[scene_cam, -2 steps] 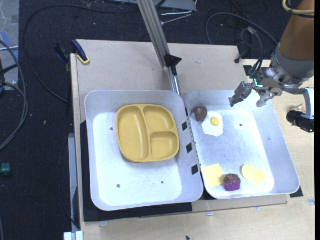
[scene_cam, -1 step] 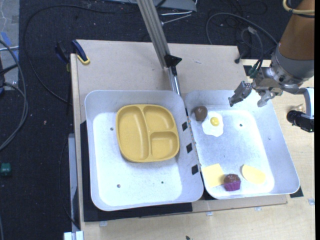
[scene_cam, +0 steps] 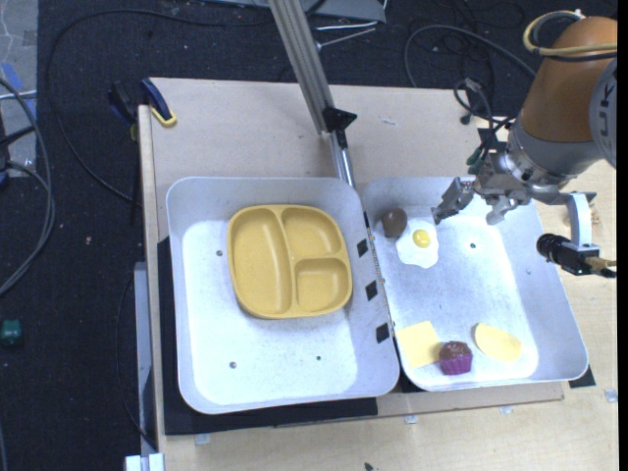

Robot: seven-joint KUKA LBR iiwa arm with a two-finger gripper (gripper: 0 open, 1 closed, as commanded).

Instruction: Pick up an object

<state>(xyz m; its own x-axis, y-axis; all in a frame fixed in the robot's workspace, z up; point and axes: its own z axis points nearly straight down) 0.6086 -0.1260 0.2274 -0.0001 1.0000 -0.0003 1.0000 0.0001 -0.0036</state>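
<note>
Right bin [scene_cam: 549,302]: spread, empty pincer [scene_cam: 473,204] beside fried egg [scene_cam: 418,246] (brown lump [scene_cam: 393,223] adjacent).

yellow tray [scene_cam: 289,261], fried egg [scene_cam: 418,245], arm [scene_cam: 569,96]

- My arm [scene_cam: 567,96] reaches in from the right, orange band above the wrist.
- My gripper [scene_cam: 471,206] hangs over the right bin's [scene_cam: 549,302] far edge, fingers spread, holding nothing.
</note>
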